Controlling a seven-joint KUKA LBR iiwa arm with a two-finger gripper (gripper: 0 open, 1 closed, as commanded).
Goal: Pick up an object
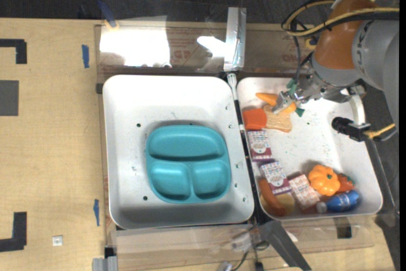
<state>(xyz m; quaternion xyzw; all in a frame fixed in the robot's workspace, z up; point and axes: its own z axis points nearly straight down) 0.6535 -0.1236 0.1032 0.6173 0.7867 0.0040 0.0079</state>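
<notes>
Toast-like bread slice (280,121) is what we take as the likely target: it lies flat near the back of the right bin (330,136), just beside an orange block (254,118) and an orange carrot-like piece (268,99). Our end effector (294,97) hangs directly over that cluster, low in the bin, and we cannot tell how wide it stands or whether anything is caught in it, since the wrist hides the tips. We judge the arm is placed here because these pieces sit apart from the crowded front, where small printed cartons (259,144), a toy pumpkin (325,180) and a blue bottle (342,201) press together against the wall, leaving less room to close on one thing. The left bin (120,98) carries a teal divided tray (188,162), resting in its middle on our table (51,136).
</notes>
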